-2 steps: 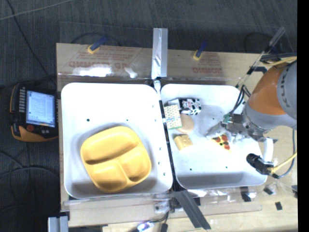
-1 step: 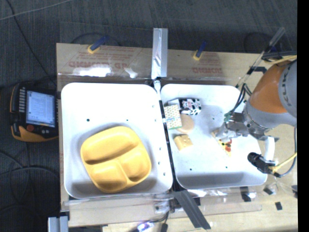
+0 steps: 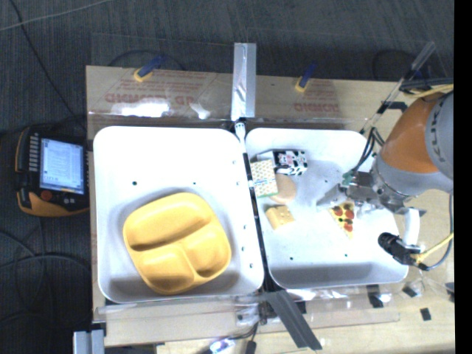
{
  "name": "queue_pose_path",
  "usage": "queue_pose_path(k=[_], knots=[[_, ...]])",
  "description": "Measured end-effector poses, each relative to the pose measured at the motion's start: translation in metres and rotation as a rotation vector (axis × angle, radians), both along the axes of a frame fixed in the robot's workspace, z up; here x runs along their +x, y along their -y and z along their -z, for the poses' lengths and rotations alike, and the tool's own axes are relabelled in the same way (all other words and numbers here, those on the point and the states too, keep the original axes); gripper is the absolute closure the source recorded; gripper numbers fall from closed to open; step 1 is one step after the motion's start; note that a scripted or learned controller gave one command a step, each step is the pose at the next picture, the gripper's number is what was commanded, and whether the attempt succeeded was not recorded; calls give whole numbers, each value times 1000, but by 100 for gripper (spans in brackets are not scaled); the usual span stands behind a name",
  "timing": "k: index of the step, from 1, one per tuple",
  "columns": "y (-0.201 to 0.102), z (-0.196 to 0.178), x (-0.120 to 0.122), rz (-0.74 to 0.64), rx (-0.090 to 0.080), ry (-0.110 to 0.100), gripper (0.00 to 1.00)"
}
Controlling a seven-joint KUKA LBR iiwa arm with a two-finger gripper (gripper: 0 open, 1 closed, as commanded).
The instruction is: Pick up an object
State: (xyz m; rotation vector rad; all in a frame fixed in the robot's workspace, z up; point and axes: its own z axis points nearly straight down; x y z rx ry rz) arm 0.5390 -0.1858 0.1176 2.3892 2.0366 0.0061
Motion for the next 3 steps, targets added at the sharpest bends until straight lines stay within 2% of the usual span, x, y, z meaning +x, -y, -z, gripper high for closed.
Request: queue_pose_path(k=[1, 2, 3], knots=[[-1, -8, 0, -2, 1, -2, 100], [-1, -8, 0, -2, 1, -2, 0], [10, 27, 5, -52, -2, 2, 0]])
